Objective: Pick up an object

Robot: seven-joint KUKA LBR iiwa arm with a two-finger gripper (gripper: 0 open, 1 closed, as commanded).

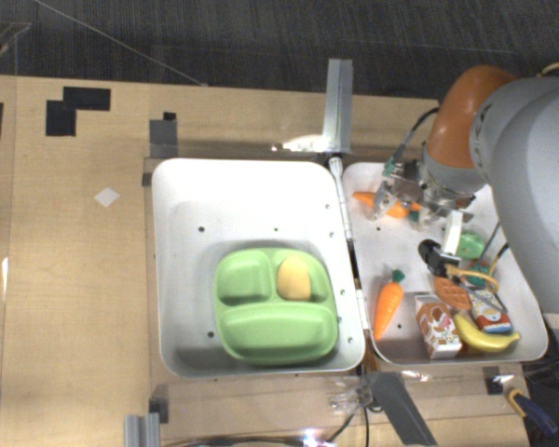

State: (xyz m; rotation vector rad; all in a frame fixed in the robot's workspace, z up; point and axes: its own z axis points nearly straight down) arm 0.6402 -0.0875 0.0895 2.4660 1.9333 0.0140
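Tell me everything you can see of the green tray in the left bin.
The green tray is a light green, plastic-looking divided plate with rounded corners, lying flat on the floor of the left white bin, towards its near side. It has three compartments: two small ones at the back and one wide one in front. A yellow, rounded piece of toy food sits in the back right compartment.

I see a light wooden bench (65,277), two shallow white bins side by side on it, left bin (182,250), right bin (531,329), black patches (74,110) on the bench's far left
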